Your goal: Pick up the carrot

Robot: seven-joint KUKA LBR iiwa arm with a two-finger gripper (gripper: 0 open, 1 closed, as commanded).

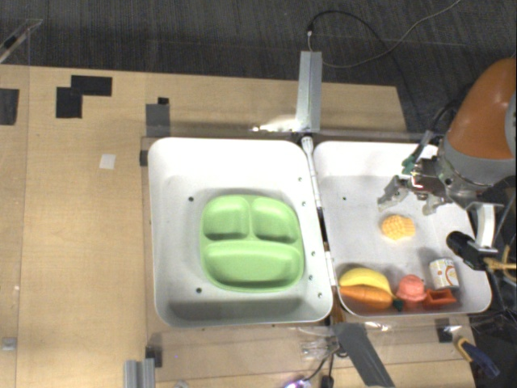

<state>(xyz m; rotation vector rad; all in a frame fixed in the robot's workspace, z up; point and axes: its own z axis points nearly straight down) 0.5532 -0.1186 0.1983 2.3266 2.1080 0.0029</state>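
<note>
Hand [410,191] is hovering over the upper part of the right bin [355,164], its fingers spread apart and pinching nothing. It is sitting just above the yellow corn-like piece [397,228], not above the target.

Carrot [367,297] is lying along the near wall of the right bin, in the near-left corner. A banana [365,279] is resting directly against its upper side, touching it. A pink piece [410,288] is sitting just beside its right end, then a small red-orange item [440,298] and a small can [443,273] further right.

Left bin [166,217] is holding a green divided plate [251,242]; well apart from the work, no concern.

Risks as judged from here:
- Descending from where it is hanging now, the hand is likely closing on the corn piece instead.
- Carrot is being crowded by wall and banana; one finger is probably landing on the banana or the bin rim, so the grip is slipping or taking both.
- Carrot is tapered and smooth-looking; a pinch near the end is likely squirting it out sideways into the pink piece.
</note>
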